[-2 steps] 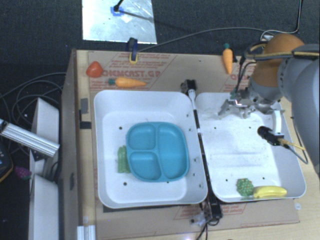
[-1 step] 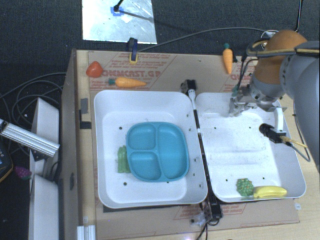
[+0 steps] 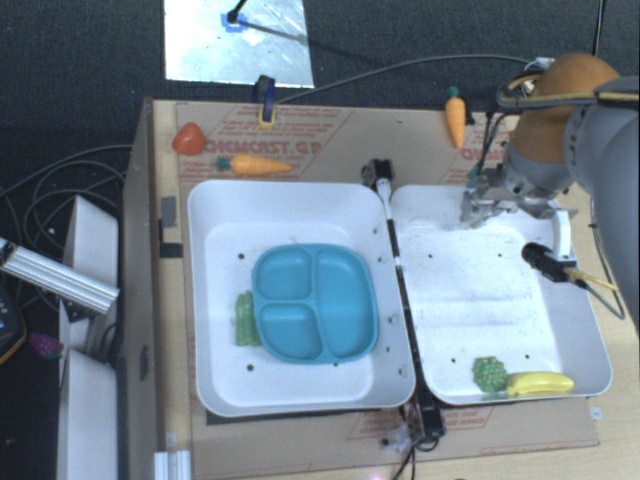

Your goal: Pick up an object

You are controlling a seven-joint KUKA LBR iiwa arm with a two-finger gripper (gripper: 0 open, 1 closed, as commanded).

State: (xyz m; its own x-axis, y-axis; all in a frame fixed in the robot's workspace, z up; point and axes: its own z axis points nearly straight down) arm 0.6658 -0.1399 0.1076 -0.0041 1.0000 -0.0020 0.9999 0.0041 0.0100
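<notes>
The gripper (image 3: 478,208) is hovering at the far edge of the right bin (image 3: 590,353), and whether its jaws are apart or together cannot be told. A banana (image 3: 541,383) is lying in that bin's near corner, touching a green broccoli piece (image 3: 489,373) (both well apart from the gripper). A blue divided plate (image 3: 314,302) is sitting in the left bin (image 3: 215,238).

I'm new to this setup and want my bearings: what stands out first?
A blue divided plate sits in the middle of the left bin, with a green piece against its left side. In the right bin, a banana and a green broccoli lie together near the front edge, while the gripper hovers over the far corner.
</notes>
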